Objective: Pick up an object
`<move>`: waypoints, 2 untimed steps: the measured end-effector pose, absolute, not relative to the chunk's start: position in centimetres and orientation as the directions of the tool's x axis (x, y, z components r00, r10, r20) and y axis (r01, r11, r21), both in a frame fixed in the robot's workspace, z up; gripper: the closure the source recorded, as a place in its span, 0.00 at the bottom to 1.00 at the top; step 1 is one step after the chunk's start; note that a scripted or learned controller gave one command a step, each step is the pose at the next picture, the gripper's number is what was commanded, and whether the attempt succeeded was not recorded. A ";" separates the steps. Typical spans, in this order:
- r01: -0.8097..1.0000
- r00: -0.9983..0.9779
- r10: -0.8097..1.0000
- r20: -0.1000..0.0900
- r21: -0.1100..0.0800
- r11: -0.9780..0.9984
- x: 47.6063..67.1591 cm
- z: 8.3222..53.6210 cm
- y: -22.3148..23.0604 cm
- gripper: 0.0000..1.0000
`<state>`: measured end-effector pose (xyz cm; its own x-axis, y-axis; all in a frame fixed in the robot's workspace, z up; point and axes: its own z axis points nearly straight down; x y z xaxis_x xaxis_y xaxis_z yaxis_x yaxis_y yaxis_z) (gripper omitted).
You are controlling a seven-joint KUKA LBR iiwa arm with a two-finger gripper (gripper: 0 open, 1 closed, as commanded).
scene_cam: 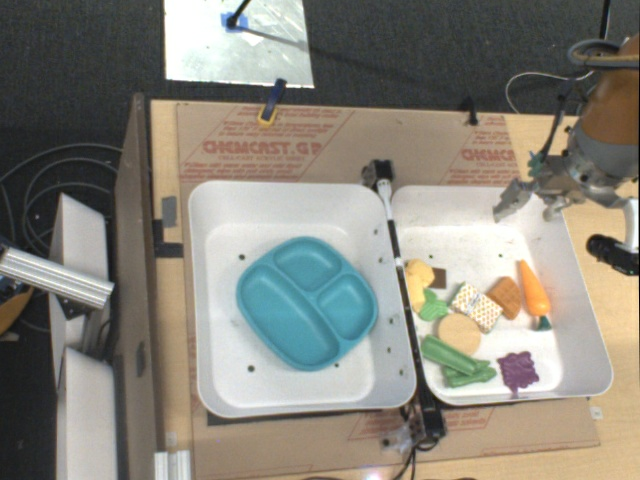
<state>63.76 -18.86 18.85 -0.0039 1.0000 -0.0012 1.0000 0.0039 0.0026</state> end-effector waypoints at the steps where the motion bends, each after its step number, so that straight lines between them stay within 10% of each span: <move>1: 1.000 0.002 1.000 0.002 -0.009 -0.002 58.5 8.2 -20.7 0.00; 2: 1.000 0.001 1.000 -0.001 0.001 -0.001 54.2 12.1 -20.7 0.00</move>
